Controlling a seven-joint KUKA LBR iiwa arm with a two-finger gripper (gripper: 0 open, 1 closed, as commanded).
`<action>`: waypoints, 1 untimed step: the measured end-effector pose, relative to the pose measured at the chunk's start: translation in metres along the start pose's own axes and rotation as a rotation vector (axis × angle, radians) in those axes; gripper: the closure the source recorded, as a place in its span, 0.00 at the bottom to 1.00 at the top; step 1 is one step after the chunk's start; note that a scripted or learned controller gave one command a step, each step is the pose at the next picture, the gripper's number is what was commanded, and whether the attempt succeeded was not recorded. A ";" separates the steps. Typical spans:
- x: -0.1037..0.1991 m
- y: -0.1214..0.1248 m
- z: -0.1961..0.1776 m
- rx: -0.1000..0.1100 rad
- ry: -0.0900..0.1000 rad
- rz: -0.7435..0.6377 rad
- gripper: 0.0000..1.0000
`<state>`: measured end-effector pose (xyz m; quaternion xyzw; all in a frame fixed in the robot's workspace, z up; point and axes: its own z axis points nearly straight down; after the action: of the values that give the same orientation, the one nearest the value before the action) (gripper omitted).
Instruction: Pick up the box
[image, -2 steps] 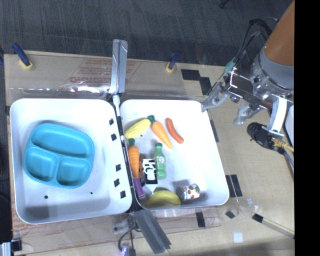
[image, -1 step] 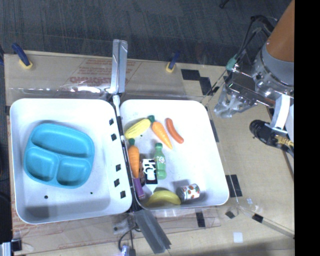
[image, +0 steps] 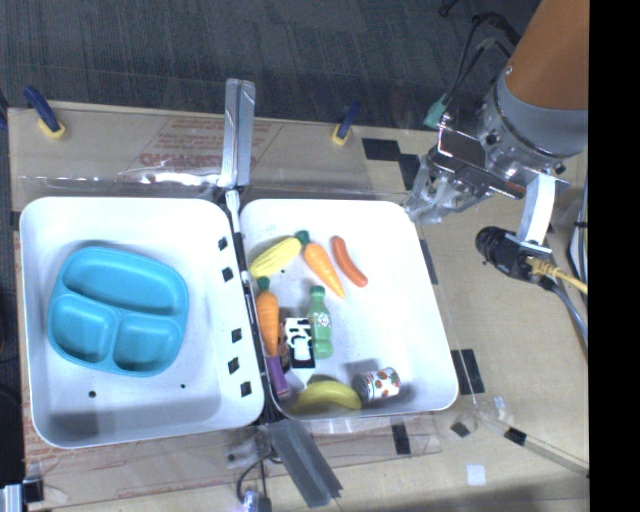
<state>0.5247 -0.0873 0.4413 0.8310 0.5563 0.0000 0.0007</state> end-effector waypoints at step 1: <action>0.060 0.022 0.000 0.000 0.001 -0.106 1.00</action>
<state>0.5682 -0.0401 0.4417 0.8002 0.5997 0.0004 0.0004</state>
